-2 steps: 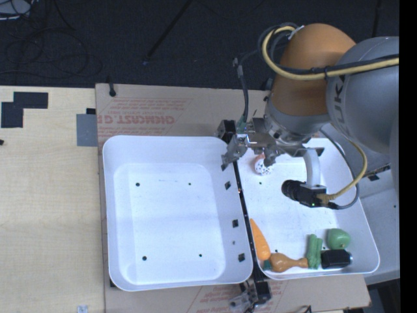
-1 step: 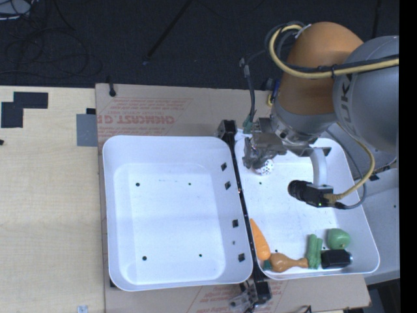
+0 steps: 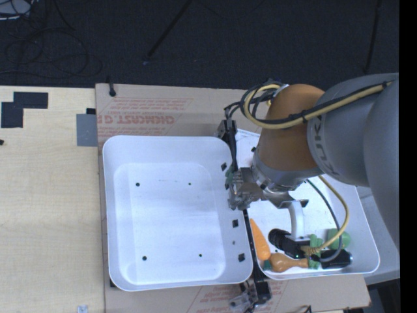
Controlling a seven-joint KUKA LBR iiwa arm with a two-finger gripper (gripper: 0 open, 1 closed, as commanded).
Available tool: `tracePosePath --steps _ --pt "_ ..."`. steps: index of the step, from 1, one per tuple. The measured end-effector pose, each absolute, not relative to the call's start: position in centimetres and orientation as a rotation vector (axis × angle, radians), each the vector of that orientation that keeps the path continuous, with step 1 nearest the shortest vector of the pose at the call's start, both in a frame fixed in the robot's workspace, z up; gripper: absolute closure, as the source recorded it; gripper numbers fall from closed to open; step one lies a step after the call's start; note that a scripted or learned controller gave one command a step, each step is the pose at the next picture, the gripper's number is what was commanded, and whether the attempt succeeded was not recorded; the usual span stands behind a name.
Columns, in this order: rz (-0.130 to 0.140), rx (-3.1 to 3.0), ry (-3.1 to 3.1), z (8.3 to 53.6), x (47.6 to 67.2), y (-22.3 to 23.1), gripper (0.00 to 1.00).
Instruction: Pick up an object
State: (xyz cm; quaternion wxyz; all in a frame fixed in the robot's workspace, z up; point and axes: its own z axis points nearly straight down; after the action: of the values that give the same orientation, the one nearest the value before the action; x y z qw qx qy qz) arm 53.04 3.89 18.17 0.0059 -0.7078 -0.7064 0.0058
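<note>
The grey arm with its orange band reaches over the right bin (image 3: 369, 248), hiding most of it. My gripper (image 3: 236, 197) hangs low at that bin's left wall, beside the divide between the two bins. An orange carrot-shaped toy (image 3: 259, 238) lies just below and right of the gripper, apart from it. A second small orange piece (image 3: 284, 262) rests at the bin's front edge. Green pieces (image 3: 331, 242) and a dark flat object (image 3: 337, 259) lie in the front right corner. Nothing shows between the gripper's tips.
The left bin (image 3: 111, 175) is a shallow white tray beside the gripper. Both bins rest on a cardboard sheet (image 3: 156, 113) on the pale bench. Dark clips (image 3: 238, 223) line the shared bin edge.
</note>
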Motion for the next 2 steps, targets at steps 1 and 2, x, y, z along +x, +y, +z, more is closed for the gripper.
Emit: tracePosePath --steps 1,2 --pt "-0.009 -2.218 -2.230 25.8 59.8 9.3 1.00" --pt "0.011 -2.213 -2.220 24.4 52.3 12.6 1.00"
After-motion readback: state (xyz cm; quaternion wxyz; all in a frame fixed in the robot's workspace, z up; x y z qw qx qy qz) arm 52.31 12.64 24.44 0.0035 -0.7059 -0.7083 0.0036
